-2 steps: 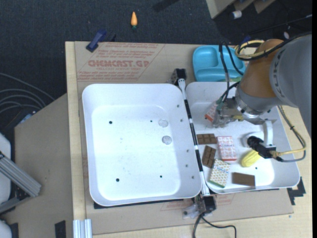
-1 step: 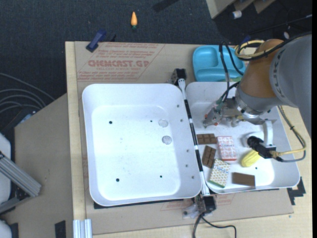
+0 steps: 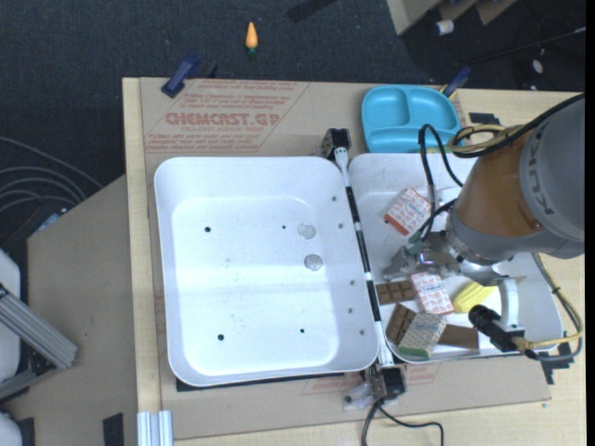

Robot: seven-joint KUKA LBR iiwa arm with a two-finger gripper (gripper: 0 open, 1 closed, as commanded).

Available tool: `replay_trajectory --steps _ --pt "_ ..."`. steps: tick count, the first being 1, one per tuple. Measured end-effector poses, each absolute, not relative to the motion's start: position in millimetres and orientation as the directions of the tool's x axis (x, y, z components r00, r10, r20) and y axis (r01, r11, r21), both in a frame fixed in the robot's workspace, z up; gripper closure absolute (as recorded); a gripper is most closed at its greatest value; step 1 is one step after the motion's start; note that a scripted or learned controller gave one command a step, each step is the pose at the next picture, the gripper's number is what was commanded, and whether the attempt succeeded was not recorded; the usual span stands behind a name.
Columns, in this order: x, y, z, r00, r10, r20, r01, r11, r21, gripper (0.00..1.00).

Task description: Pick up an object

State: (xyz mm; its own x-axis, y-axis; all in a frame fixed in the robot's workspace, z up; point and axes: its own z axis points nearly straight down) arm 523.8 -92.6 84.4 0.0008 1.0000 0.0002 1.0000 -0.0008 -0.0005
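Two white bins (image 3: 251, 268) (side by side), one blue tray (image 3: 409, 119)

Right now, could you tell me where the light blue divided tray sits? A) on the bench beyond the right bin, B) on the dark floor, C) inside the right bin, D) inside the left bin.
A: the light blue divided tray rests on the bench just past the far rim of the right bin, outside both bins.
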Motion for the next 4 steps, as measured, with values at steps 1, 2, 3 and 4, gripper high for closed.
replay_trajectory --steps 1,2,3,4 --pt "524.0 -92 94 0.001 1.000 0.000 1.000 -0.001 0.000 1.00" --pt "523.9 -92 94 0.001 1.000 0.000 1.000 -0.001 0.000 0.00" --pt "575.4 -91 85 -0.001 1.000 0.000 1.000 0.001 0.000 0.00" --pt "575.8 -91 94 -0.001 1.000 0.000 1.000 0.001 0.001 1.00"
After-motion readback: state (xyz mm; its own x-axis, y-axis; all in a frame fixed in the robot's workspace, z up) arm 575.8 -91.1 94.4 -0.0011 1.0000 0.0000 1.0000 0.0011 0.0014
